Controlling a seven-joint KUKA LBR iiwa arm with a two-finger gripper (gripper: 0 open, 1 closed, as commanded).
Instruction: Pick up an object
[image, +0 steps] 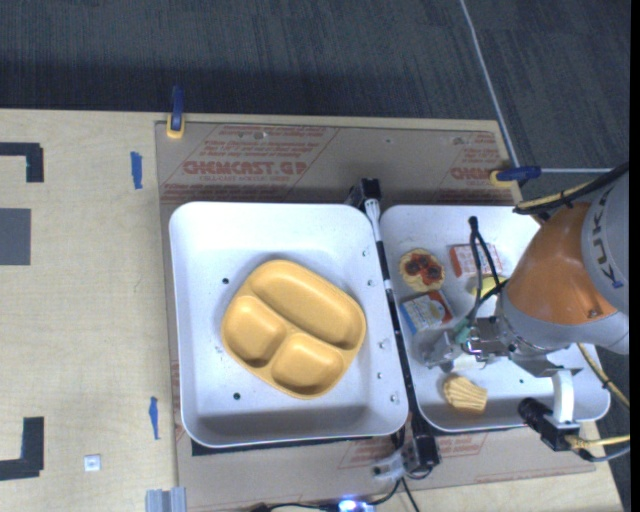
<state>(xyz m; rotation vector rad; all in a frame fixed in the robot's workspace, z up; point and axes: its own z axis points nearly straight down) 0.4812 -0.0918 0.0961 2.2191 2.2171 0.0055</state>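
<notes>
- The object nearest to my pincer is a small tan piece like a ridged pastry, lying near the front edge of the right bin.
- My pincer is just above it, over the middle of this bin; I cannot tell its state.
- Behind it, a round pizza-like toy and small packets lie toward the back edge.
- To do well, I judge I must centre over one piece alone and descend straight.
- The left bin carries a yellow divided tray.
</notes>
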